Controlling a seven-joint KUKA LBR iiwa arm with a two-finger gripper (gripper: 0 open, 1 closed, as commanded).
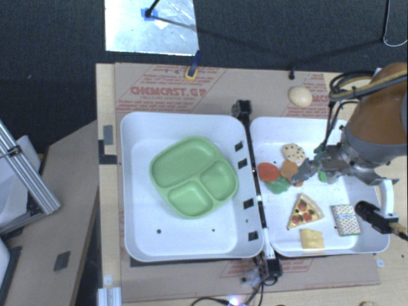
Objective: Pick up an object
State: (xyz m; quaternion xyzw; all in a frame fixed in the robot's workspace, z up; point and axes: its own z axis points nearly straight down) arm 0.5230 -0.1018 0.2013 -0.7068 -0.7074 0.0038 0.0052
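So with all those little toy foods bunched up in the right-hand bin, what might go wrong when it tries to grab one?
Three risks, all guesses from this view:
1. The gripper sits by a tight cluster: cracker, red piece, green piece. It may nudge neighbours or catch two.
2. The pizza slice and yellow piece look flat, so hard to lift.
3. The cluster lies close to the right bin wall, crowding the approach.

Two white bins, one green tray, seven toy foods.

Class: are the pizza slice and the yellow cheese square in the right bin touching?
Apart. The camera view shows a strip of white bin floor between the pizza slice and the cheese square just below it.
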